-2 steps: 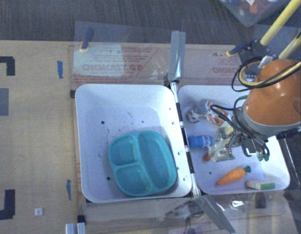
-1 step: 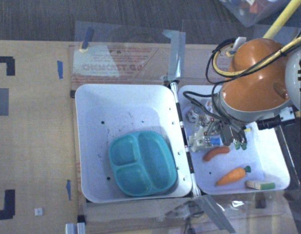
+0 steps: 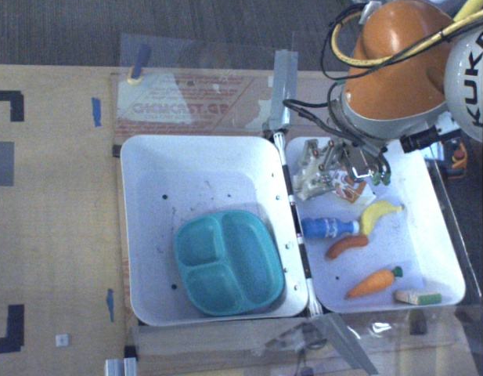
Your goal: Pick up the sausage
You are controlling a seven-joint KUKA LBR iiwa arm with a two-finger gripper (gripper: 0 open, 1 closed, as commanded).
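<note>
Below, sausage (image 3: 347, 246) well clear of the jaws, their state impossible to tell.

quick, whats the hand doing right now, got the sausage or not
Hand: above the far end of the right bin, grip state cannot be told. The sausage lies on the bin floor, apart from it.
</note>
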